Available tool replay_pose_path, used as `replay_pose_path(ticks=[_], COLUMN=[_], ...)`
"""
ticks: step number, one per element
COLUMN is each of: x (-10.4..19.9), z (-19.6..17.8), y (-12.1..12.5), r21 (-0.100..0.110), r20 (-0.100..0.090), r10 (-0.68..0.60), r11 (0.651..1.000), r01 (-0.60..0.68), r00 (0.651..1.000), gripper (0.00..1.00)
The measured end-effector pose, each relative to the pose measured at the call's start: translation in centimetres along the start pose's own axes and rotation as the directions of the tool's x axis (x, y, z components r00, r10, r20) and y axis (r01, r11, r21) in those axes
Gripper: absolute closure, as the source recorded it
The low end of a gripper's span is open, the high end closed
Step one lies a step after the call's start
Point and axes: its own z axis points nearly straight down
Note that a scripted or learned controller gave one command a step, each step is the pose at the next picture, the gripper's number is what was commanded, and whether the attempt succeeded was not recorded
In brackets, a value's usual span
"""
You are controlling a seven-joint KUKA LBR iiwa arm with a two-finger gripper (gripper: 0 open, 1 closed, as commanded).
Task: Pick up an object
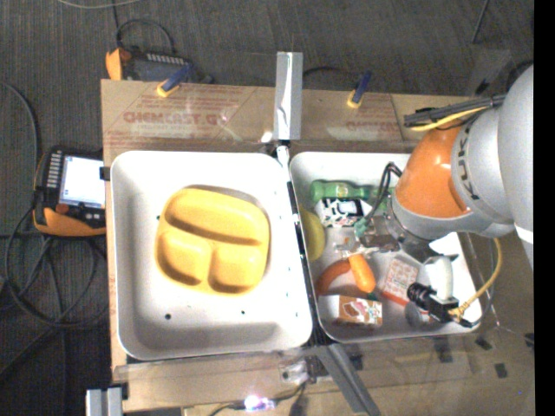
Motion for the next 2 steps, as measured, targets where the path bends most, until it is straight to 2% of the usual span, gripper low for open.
replay_pose_path(ticks=[1, 2], x=[-4.2, 0.3], z=[0.8, -11.9], y=[-1.9, 3.7], r21=[0.003, 0.021], r20=[-0.009, 0.003], r10=[0.369, 0.392], r11=[0.93, 0.92], r01=[-0.369, -0.392], r00=[0.93, 0.92], gripper=[1.0, 1.0])
